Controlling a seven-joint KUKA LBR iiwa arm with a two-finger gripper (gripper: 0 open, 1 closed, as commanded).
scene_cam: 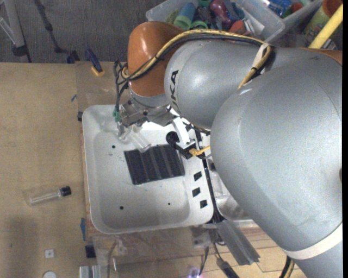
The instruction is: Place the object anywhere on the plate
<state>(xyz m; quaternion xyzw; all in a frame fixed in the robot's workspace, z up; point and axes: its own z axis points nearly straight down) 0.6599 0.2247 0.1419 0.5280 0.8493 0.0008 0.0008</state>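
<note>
The pincer (pixel 130 130) hangs over the far left corner of the white bin (pixel 103 212); whether it grips anything I cannot tell. A dark ribbed plate (pixel 154 164) lies mid-bin. The arm (pixel 261 125) hides the bin's right side. A clear vial (pixel 48 194) lies on the tabletop (pixel 38 119), left of the bin.

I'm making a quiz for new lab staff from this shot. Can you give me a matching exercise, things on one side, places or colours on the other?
Things:
1. vial
2. ribbed mat
3. wrist band
4. toy tub

Descriptions:
A. orange
B. dark, lying flat inside the white bin
C. on the wooden bench, left of the bin
D. at the top edge, full of coloured items

Pairs: 1-C, 2-B, 3-A, 4-D
</note>
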